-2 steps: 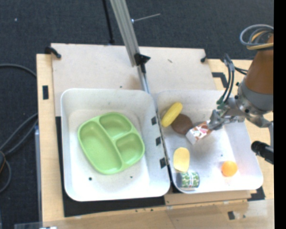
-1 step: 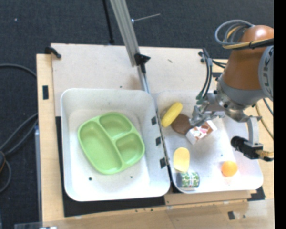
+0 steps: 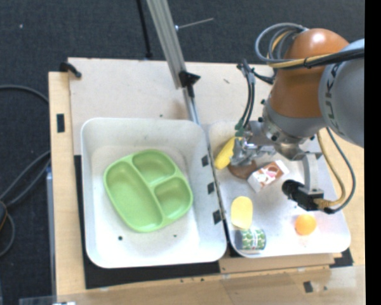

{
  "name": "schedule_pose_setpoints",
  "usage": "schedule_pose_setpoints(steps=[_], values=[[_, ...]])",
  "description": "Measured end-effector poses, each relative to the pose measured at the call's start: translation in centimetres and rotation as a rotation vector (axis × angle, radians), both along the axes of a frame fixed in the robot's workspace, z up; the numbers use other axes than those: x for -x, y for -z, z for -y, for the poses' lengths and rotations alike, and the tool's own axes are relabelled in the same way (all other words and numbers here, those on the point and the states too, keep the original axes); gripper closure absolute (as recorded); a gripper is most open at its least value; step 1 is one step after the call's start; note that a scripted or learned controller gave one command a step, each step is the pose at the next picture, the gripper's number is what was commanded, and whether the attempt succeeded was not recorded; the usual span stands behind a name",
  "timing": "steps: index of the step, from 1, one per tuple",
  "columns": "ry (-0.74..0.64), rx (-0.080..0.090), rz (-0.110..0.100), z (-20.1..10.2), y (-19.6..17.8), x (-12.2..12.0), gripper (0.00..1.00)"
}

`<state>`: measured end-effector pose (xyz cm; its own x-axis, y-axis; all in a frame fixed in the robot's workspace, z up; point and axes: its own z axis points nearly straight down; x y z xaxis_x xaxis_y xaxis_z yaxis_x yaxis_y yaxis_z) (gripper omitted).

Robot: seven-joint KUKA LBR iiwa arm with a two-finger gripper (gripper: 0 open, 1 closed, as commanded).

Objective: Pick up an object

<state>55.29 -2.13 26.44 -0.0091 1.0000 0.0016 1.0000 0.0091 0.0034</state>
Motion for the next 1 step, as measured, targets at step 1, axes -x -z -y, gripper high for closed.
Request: schedule_pose_setpoints(steps=[1], values=[[0.001,0.000,-0.002,-5.25,-0.17,0.35,1.00]])
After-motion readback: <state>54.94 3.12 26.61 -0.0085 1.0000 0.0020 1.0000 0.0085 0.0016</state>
